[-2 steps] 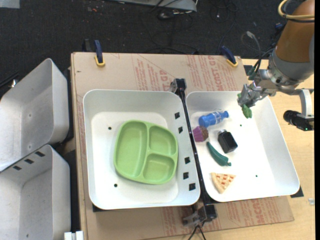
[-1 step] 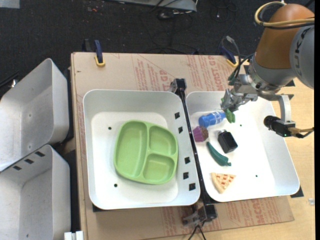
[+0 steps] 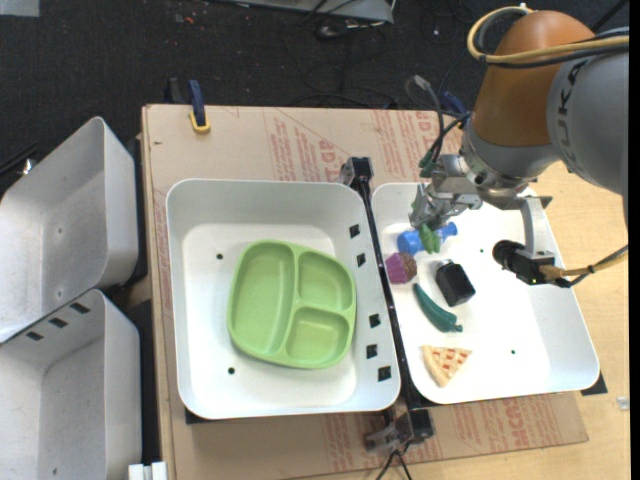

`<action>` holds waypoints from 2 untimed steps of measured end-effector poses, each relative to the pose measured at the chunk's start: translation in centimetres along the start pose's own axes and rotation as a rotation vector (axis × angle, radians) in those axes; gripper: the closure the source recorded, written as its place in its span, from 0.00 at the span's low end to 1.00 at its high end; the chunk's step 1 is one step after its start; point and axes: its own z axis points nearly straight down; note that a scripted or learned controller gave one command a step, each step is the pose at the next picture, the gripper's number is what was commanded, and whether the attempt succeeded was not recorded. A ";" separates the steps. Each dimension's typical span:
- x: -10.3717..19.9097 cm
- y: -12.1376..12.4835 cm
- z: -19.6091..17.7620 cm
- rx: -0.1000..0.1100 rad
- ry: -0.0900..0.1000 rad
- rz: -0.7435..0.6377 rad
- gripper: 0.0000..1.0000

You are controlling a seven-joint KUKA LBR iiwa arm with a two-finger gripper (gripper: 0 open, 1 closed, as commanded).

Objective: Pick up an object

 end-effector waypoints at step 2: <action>11.8 -2.5 -0.4 0.000 0.000 0.000 1.00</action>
